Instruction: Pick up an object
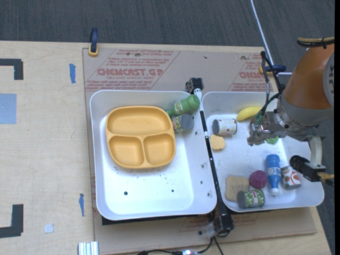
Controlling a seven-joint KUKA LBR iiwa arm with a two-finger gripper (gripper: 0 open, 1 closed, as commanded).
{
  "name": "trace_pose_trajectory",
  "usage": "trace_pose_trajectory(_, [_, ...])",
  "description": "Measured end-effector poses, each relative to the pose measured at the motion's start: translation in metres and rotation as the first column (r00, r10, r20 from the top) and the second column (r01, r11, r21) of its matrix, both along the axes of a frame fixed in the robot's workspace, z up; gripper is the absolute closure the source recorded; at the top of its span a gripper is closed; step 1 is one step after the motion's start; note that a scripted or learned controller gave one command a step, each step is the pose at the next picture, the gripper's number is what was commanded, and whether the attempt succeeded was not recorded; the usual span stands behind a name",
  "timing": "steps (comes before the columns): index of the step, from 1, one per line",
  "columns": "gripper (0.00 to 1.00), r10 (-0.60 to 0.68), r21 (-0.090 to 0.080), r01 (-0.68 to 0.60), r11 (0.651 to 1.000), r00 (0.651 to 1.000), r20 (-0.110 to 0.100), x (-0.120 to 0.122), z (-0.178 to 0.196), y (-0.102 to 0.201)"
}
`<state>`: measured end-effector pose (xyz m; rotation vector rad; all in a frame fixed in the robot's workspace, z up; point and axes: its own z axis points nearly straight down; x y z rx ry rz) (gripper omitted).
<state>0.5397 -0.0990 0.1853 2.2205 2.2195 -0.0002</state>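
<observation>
My gripper (pixel 258 134) hangs low over the upper right part of the right bin (pixel 313 198), below the orange-banded wrist. A small green thing (pixel 273 139) peeks out just beside it, partly hidden by the gripper body. Close by lie a yellow banana (pixel 248 112) at the bin's back, a white can (pixel 224 126) on its side and a pale yellow piece (pixel 217 142). Nearer the front are a blue bottle (pixel 273 171), a purple object (pixel 258 179), a slice of toast (pixel 236 185), a green can (pixel 251 198) and a small red-and-white can (pixel 291 178).
The left bin (pixel 149 195) holds a yellow divided plate (pixel 141 136), a green bottle (pixel 184 106) leaning at its back right corner and a grey cup (pixel 184 122). A black divider rail (pixel 209 153) separates the bins. A cable (pixel 257 15) runs up from the arm.
</observation>
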Motion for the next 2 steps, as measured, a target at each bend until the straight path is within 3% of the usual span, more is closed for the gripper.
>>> trace_pose_trajectory(1, [1.0,-0.001,-0.002,0.001,1.0,1.0,0.001,0.035,0.03,-0.127])
trace_pose_trajectory(2, [1.0,0.004,0.001,-0.004,1.0,1.0,0.002,0.115,0.004,-0.066])
